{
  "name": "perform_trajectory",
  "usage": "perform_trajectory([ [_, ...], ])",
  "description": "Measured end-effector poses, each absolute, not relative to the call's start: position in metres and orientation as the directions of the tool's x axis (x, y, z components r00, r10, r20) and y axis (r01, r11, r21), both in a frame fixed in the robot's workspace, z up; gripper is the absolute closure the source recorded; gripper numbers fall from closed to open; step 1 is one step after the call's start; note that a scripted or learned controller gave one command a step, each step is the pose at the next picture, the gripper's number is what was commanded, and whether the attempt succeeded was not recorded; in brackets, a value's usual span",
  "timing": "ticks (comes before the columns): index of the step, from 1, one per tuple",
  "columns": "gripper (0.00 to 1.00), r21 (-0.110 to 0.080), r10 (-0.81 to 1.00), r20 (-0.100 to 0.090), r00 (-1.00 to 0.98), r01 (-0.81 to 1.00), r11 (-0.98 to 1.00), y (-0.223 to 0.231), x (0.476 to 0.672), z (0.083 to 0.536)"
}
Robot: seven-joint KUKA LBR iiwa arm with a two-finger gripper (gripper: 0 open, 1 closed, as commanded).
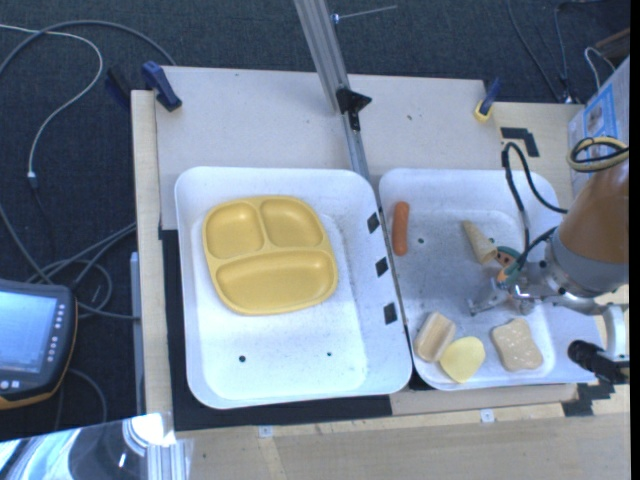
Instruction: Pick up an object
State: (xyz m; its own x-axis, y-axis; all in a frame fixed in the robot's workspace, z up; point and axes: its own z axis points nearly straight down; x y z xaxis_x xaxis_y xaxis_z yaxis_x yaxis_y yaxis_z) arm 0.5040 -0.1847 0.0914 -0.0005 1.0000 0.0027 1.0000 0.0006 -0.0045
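Note:
The right bin [440, 193] holds several toy foods. An orange sausage [401, 228] lies near its left wall. A tan cone-shaped piece [478, 240] sits toward the middle right. Along the front lie a beige bread piece [434, 336], a yellow round piece [462, 359] and a pale waffle-like biscuit [517, 346]. My gripper [497, 296] is low over the bin floor, between the tan cone and the biscuit, just above the biscuit's far edge. Nothing shows in its grip.
The left bin [280, 368] carries a yellow divided plate [268, 253]. A metal pole [330, 58] slants down to the gap between the bins. Black cables [520, 183] hang over the right bin's back right. The grey arm [595, 238] covers the bin's right edge.

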Motion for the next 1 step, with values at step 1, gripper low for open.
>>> perform_trajectory([
  [1,1.0,0.0,1.0,0.002,-0.001,1.0,0.001,-0.1847,0.5052,0.1036],
])
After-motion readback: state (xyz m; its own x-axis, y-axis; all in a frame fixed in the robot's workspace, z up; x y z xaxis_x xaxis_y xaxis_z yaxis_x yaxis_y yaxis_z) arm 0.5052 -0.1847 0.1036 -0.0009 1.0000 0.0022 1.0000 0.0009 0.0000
